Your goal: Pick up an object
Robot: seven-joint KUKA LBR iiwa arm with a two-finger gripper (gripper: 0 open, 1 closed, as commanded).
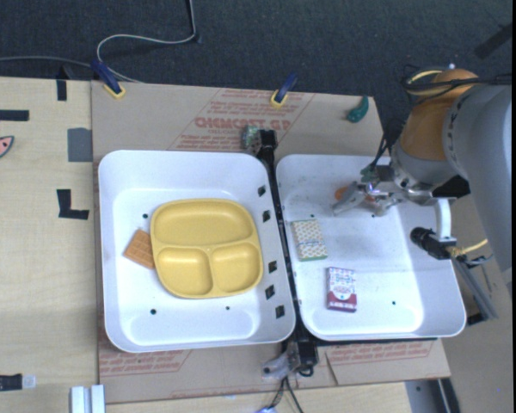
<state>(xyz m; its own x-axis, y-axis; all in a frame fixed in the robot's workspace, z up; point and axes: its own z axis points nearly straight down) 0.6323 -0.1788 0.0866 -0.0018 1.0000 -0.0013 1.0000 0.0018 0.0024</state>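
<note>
camera view looked down at a slant on a light wooden bench (34, 256), on which a sheet of printed cardboard (232, 119) was laid under two shallow white bins set side by side. dark carpet (284, 24) was seen beyond the bench's far edge, with a thin cable (155, 40) looped across it. the cardboard was held at its far edge by two clamps with yellow and blue grips (110, 80), and a small teal item (357, 108) lay near its far right corner. black tape marks (67, 203) were stuck on the wood at the left.

the left bin (120, 317) was occupied by a yellow three-compartment plate (206, 246), with a tan cracker-like square (139, 248) tucked partly under the plate's left edge. in the right bin (430, 312) a small pale patterned card packet (310, 238) lay near the dividing wall, and a red and white box (341, 288) lay just nearer the camera, apart from the packet.

the grey arm (486, 153) with its orange band (426, 127) was reached in from the right, bent low over the far part of the right bin. the gripper (353, 194) was pointed toward the left, near the bin floor and well apart from the packet and the box. whether the jaws were apart or together could not be told, and no object was seen between them.
</note>
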